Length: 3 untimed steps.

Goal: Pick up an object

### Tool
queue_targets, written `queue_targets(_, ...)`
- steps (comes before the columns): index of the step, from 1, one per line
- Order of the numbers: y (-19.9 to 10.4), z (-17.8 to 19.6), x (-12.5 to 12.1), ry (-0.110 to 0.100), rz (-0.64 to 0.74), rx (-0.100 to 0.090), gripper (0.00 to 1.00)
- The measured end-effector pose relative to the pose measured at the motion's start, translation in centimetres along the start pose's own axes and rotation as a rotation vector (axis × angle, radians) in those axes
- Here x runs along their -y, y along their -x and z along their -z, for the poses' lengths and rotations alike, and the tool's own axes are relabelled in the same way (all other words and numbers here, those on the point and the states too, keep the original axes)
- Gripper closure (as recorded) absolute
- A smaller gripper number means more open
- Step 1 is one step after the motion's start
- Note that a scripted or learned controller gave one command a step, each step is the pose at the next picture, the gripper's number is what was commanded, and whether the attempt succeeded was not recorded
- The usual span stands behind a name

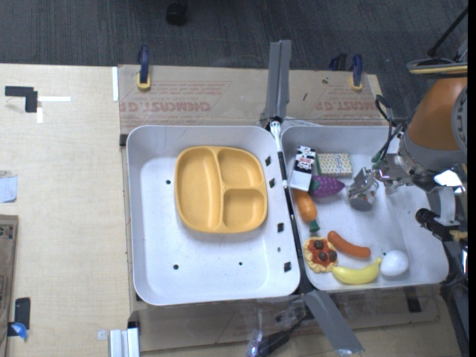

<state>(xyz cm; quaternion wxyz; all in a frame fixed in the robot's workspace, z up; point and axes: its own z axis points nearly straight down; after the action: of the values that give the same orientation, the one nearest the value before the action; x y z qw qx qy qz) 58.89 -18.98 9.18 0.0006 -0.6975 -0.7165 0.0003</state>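
Note:
The right bin (416, 222) holds several toy foods: a carrot (306, 206), a purple grape bunch (326, 186), a sausage (349, 245), a banana (357, 274), a small pizza piece (321, 253), a white egg (394, 262), a black-and-white carton (303, 167) and a pale box (335, 163). My gripper (363, 192) hangs low over the bin's upper middle, right of the grapes, with nothing seen between its fingers. The arm, with its orange band (439, 117), comes in from the right.
The left bin (149, 222) holds a yellow divided plate (221, 189). A grey divider post (279, 80) stands behind the seam between the bins. Cardboard (201, 95) lies behind both bins, held by clamps.

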Motion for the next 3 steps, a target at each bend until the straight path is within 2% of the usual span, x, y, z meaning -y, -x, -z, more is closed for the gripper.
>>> queue_targets(1, 0.1, 0.9, 0.0, 0.001, -0.002, 0.0, 1.0)
queue_targets(2, -2.6, 0.0, -0.9, 0.001, 0.036, 0.001, 1.0)
queue_targets(3, 0.0, 0.0, 3.7, 0.001, 0.014, 0.001, 1.0)
